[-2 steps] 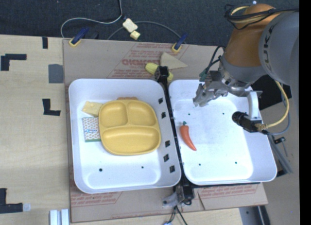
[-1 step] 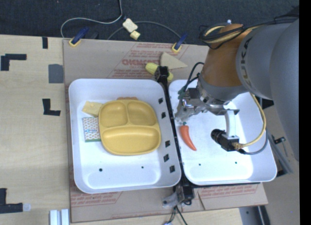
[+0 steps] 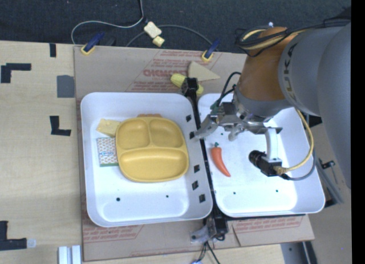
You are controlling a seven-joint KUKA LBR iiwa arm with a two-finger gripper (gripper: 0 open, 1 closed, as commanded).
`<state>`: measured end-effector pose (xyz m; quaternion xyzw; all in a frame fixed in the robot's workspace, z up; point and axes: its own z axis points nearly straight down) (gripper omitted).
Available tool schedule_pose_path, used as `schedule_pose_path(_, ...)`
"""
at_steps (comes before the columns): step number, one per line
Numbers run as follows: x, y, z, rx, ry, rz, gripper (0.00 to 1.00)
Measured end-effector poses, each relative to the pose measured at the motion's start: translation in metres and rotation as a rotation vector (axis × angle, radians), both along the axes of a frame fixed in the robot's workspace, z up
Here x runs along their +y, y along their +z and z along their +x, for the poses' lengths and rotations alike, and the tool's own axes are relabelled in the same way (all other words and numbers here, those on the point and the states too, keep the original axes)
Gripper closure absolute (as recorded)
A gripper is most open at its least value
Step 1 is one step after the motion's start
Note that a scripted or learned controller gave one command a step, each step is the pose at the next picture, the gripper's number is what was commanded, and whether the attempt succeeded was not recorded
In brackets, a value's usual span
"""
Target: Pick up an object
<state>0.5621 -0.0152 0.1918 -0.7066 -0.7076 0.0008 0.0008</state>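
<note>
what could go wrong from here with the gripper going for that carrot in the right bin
1. The small orange toy carrot lies close to the divider between the two shallow white bins, so a finger may strike the wall instead of closing round it.
2. The gripper sits above the carrot's green top rather than its middle, so a pinch there could slip off.
3. The yellow cable loops low over the right bin and might snag.
</note>
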Motion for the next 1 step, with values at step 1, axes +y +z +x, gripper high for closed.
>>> schedule_pose_path(1,-0.0476,-0.0081,-0.0180,0.001,-0.005,-0.002,0.00)
